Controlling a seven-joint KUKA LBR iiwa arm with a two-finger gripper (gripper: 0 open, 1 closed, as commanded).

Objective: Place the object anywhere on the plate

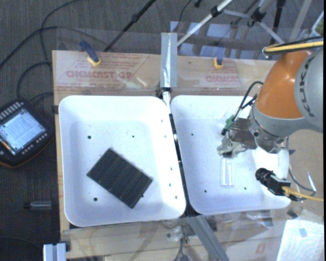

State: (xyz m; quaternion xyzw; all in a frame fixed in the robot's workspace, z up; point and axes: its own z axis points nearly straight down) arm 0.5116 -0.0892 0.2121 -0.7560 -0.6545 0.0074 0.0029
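**Clear tube lying under the gripper in the right bin**

Nearest the camera, at seven o'clock in the left bin [76, 145], a dark ribbed plate [120, 177] is lying flat and askew. Across the divider, a small clear tube [227, 173] is resting on the right bin [198, 162] floor. Just above it, at twelve o'clock, the gripper [228, 147] is hanging; whether it is open I cannot tell.
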